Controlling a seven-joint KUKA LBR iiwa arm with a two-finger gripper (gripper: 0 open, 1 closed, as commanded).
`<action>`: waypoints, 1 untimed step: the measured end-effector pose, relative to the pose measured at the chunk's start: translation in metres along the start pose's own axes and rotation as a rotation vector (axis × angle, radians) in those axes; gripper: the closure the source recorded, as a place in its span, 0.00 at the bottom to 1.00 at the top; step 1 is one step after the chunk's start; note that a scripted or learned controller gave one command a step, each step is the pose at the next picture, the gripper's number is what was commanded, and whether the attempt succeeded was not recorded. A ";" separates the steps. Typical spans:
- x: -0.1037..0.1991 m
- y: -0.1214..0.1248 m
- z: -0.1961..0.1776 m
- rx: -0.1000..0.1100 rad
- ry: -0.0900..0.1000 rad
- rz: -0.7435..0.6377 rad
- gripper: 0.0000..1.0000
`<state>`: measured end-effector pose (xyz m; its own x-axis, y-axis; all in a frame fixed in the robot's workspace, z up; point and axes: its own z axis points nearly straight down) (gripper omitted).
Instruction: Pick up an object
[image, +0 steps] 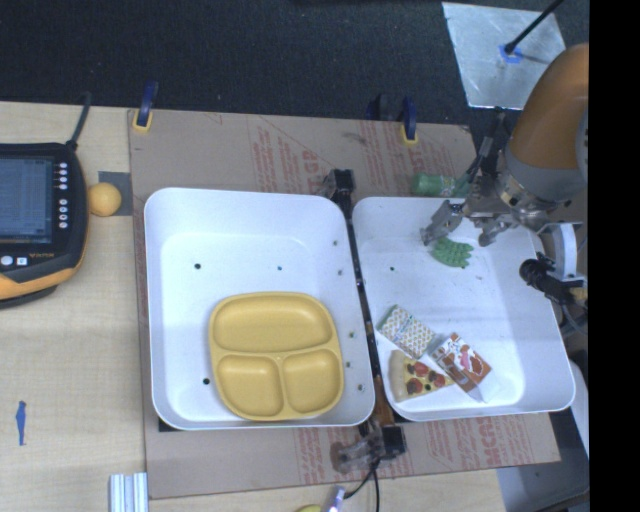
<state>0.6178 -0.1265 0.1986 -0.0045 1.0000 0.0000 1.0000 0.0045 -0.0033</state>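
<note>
Your gripper (461, 226) hangs over the far end of the right bin (540, 395), fingers spread wide and nothing between them. One fingertip sits at the left, the other toward the right, so the opening runs roughly across the bin's width.

Right under that opening, a touch nearer you and to the left, is the small green object (452, 252), lying flat on the bin floor. It looks lumpy and soft-edged, and its longer side seems to run left-right, though it is too small to be sure. That's your closest candidate: it lies just below the fingertips in the view, with the left finger almost over its upper edge.

Your other options are well apart from the gripper, clustered at the near end of the same bin: a patterned packet (407, 328), a pizza-slice toy (418, 378) and a red-and-white packet (463, 362), touching or overlapping one another. Reaching them means a long pull back toward the near rim.

The left bin (165, 300) holds a yellow divided tray (277, 353), farther still.

My read: go for the green piece. You need a slight shift toward the near-left so the fingers straddle it, then a straight drop. If its long side does lie along the opening, turn the wrist first, or the fingers may land on it and not around it.
</note>
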 end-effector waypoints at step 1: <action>-0.043 0.037 0.095 0.002 -0.002 0.001 0.00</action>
<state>0.6551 -0.1692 0.1030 -0.0036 1.0000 -0.0017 1.0000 0.0036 -0.0058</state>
